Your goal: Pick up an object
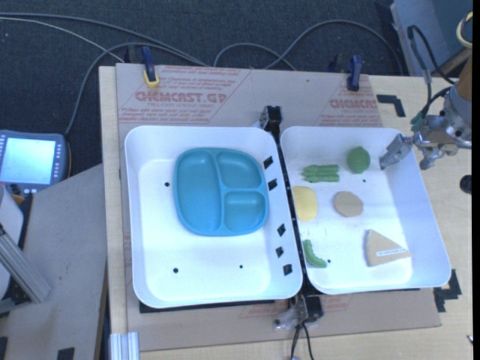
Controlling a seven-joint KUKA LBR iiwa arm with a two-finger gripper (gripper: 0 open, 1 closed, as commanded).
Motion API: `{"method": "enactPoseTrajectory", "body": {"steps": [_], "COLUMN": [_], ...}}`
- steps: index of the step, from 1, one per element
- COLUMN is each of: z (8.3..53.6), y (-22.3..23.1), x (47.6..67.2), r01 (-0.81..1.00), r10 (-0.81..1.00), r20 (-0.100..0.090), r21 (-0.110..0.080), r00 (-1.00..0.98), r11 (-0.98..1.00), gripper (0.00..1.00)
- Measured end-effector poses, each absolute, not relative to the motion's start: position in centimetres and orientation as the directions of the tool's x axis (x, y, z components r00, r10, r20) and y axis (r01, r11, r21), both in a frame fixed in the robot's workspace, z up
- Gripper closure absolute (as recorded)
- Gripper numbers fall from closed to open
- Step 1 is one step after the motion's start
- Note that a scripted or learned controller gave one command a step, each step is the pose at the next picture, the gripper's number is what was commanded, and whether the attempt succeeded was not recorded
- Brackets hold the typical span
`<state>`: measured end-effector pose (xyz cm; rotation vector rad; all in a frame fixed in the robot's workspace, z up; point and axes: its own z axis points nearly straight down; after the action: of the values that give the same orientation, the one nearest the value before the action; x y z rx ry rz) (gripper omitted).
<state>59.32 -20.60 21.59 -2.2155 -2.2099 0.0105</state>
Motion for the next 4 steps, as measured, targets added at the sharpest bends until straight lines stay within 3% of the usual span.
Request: {"method": "enactPoseTrajectory", "body": {"steps": [1, 2, 3, 4], "z": [22.3, 17.2, 11.1, 8.4], "y": [-20.6, -19.8, -19.8, -19.7], "x": [59.6, 58.8, 59.4, 59.4], "r01": [1.000, 1.000, 1.000, 1.000], "r10": [1.000, 1.000, 1.000, 1.000], "r20": [0.001, 0.003, 0.003, 0.002], "r21": [-0.001, -0.007, -0.007, -0.004], "r00": [-0.001, 0.000, -0.001, 0.000], "r11": [0.001, 0.000, 0.001, 0.000], "gripper": [0.00, 0.00, 0.00, 0.00]}}
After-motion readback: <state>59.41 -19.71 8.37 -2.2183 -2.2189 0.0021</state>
